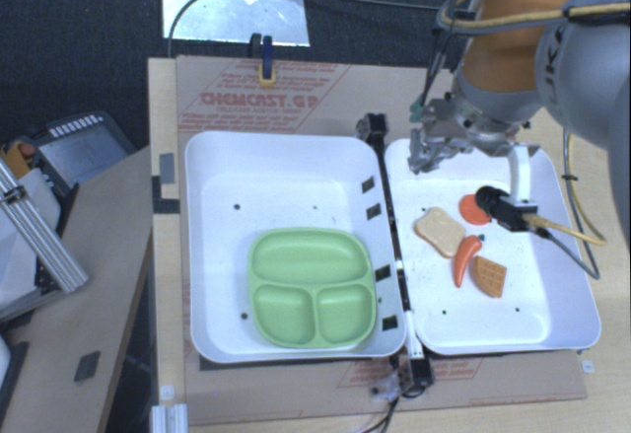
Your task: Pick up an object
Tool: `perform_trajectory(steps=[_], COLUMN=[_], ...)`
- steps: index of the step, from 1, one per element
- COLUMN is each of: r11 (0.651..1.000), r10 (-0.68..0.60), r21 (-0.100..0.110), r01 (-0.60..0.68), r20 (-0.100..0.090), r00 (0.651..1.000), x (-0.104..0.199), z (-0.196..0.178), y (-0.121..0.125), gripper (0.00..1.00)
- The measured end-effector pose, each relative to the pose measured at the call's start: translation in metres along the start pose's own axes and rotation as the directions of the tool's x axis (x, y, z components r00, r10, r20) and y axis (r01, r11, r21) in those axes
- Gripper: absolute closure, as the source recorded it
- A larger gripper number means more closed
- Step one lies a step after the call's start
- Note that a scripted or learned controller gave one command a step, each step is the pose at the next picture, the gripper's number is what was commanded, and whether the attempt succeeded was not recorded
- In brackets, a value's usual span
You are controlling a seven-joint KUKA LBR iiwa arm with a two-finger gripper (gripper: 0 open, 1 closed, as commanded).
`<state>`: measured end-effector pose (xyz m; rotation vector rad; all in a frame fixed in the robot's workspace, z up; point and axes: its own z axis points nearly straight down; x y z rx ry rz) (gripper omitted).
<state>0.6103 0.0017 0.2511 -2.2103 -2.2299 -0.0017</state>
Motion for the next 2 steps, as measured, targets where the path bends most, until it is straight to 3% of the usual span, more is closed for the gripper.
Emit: perform_trajectory(steps=[1, 2], r11=[1.0, 1.0], r10=[0.0, -0.001], r21=[0.0, 0.001], r01=[0.0, 0.001], r20=[0.001, 0.0], r00=[1.0, 1.0], x=[0.05, 0.105], z=[0.004, 0.029], y=[-0.013, -0.009], gripper=[1.0, 1.0])
